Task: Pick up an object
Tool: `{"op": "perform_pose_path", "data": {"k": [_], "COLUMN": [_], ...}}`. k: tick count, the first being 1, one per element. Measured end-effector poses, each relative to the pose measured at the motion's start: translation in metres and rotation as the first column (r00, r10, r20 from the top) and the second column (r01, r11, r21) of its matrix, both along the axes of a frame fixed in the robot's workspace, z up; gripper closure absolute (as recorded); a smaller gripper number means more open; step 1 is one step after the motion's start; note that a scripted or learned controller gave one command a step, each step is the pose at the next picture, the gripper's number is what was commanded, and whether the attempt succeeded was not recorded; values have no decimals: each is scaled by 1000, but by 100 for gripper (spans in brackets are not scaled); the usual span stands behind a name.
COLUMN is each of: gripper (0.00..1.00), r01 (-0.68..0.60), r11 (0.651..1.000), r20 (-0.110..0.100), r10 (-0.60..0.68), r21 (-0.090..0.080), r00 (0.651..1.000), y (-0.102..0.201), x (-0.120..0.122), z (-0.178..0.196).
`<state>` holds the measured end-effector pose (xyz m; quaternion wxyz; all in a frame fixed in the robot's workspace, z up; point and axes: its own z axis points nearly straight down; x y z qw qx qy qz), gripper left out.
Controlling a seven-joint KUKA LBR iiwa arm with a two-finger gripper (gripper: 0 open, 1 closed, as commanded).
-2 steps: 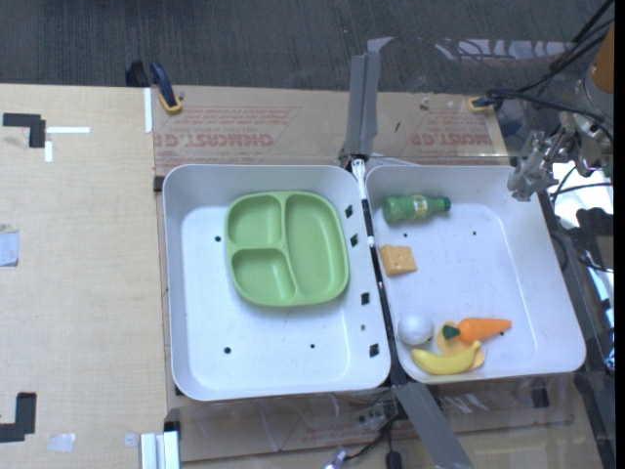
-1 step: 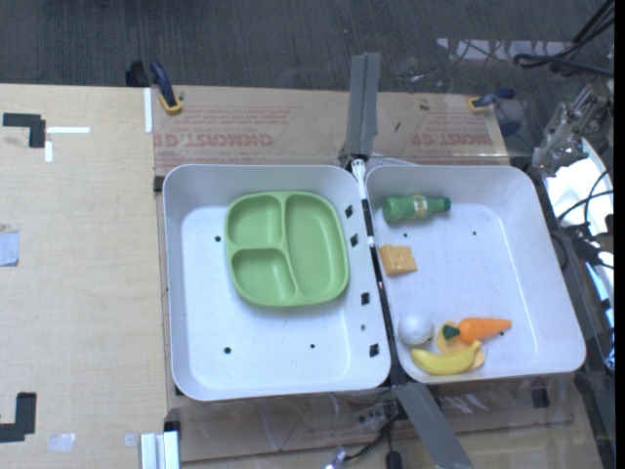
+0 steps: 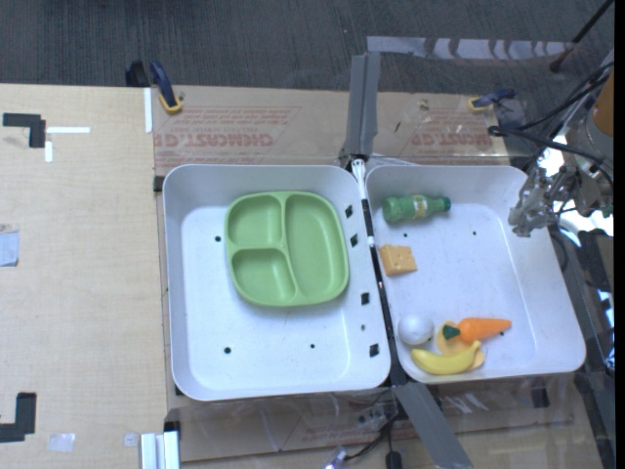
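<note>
My gripper (image 3: 532,208) sits at the right edge of the frame, over the right rim of the right bin (image 3: 488,360). Whether it is open or closed I cannot tell; the metal there is a blur. Nothing visible in it.

Nearest candidate: bottle (image 3: 416,207), left of me in the upper part of the same bin, lying on its side, long axis running left-right across the frame, cap toward me. Judgement: the easiest reach, a straight move left, closing across the short axis.

Below it, near the divider: cheese block (image 3: 397,260), flat. Lower part of the bin, well down-left from me: white ball (image 3: 416,329), carrot (image 3: 479,329) and banana (image 3: 449,361), bunched and touching. Crowded; a worse pick, I judge.

Left bin (image 3: 195,360): green plate (image 3: 288,248), three compartments, farthest off.
</note>
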<state>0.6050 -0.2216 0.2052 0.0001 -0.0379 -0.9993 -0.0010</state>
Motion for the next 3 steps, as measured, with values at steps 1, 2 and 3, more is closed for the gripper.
{"op": "perform_pose_path", "data": {"k": [1,2,3], "gripper": [100,100,100], "r01": [2,-497,-769], "r11": [1000,868,639], "r20": [3,2,4], "r10": [-2,497,769], "r21": [1,1,-1], "r00": [1000,868,639], "y": [0,0,0], "x": [2,-30,-16], "z": [7,17,4]}}
